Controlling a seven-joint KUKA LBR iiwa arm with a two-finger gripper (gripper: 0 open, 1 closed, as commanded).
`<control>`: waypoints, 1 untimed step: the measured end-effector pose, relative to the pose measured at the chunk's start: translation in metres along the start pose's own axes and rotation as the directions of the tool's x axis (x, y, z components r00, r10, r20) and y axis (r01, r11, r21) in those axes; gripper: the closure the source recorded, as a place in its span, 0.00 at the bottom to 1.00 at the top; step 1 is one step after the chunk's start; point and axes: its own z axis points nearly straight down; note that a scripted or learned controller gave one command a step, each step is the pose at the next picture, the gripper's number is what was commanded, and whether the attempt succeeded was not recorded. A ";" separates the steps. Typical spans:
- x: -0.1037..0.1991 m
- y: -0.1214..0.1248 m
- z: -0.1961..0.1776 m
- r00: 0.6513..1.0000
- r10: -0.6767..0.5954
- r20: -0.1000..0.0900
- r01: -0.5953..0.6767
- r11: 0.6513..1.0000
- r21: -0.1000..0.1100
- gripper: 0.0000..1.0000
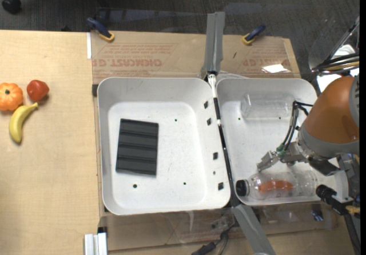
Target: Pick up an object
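My gripper (275, 159) hangs low in the right bin (229, 134), just above a clear plastic bottle (277, 186). The bottle lies on its side along the bin's front wall, with a black cap at its left end and something orange-red inside. A second clear plastic item (264, 107) lies near the back of the same bin. A black ribbed rectangular block (137, 147) lies flat in the left bin (106, 134), far from the gripper. The arm's orange band (337, 116) covers the right bin's right side.
On the wooden table to the left lie an orange fruit (10, 97), a red apple (38, 90) and a banana (19, 123). Two clamps (102, 30) (253, 34) hold cardboard behind the bins. A grey divider bar (214, 48) runs between the bins.
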 end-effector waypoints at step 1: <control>0.010 -0.005 0.000 1.000 0.003 0.000 -0.003 1.000 0.001 0.00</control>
